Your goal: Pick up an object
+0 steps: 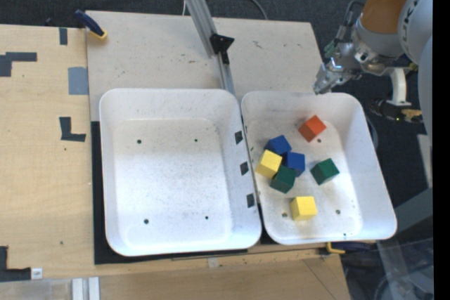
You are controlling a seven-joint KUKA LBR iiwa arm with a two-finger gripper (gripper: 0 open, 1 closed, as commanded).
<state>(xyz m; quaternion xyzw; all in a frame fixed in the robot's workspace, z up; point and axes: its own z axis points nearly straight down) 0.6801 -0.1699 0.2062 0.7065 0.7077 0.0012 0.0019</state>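
The gripper (325,83) hangs over the far rim of the right bin (373,172), just beyond its corner; whether it is spread or closed cannot be told, and no block is seen in it. Inside that bin, an orange block (312,128) lies far, apart from a cluster: two blue blocks (279,145) (295,162), a yellow block (268,163) and a dark green block (283,180) touching. Another green block (324,171) sits right; another yellow block (304,207) near. The left bin (112,151) stands alongside.

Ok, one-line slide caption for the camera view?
Gripper poised at the right bin's far rim, above seven coloured cubes.
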